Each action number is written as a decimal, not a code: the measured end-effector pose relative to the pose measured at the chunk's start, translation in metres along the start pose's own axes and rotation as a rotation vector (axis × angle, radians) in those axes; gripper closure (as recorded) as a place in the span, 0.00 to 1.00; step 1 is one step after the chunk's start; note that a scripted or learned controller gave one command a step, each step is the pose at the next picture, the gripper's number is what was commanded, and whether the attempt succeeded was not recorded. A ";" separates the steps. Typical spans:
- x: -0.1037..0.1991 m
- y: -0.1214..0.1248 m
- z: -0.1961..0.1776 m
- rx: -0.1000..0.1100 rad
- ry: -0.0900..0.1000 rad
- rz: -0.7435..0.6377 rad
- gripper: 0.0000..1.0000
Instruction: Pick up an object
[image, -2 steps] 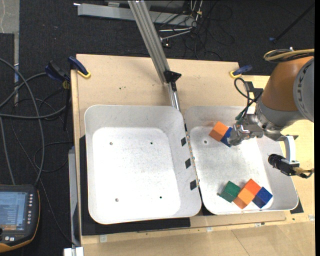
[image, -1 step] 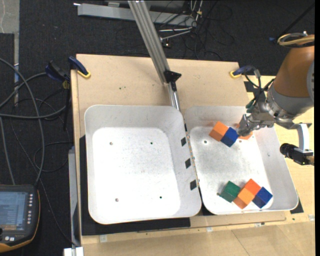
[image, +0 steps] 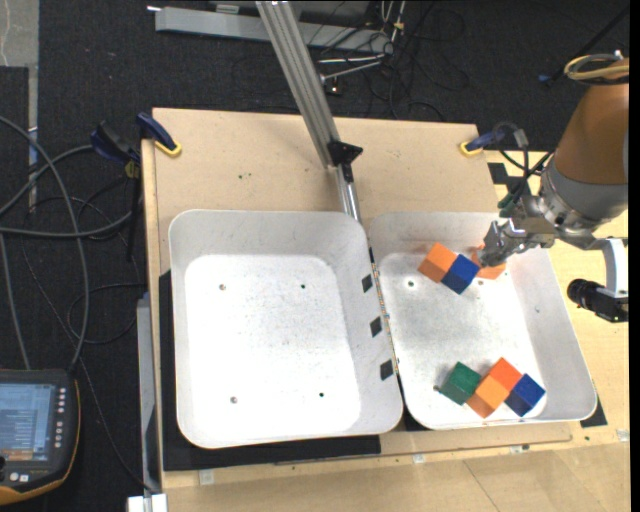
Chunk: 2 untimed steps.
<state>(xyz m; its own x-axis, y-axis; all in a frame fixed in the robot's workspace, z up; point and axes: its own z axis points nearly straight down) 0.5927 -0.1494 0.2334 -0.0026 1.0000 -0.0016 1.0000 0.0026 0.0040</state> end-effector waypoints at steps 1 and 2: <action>0.047 -0.025 -0.007 0.005 0.003 -0.004 1.00; 0.088 -0.044 -0.005 0.006 0.003 -0.004 1.00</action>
<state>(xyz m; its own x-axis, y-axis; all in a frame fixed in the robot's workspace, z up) 0.5488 -0.0612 0.2378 -0.0064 1.0000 0.0017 1.0000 0.0064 -0.0018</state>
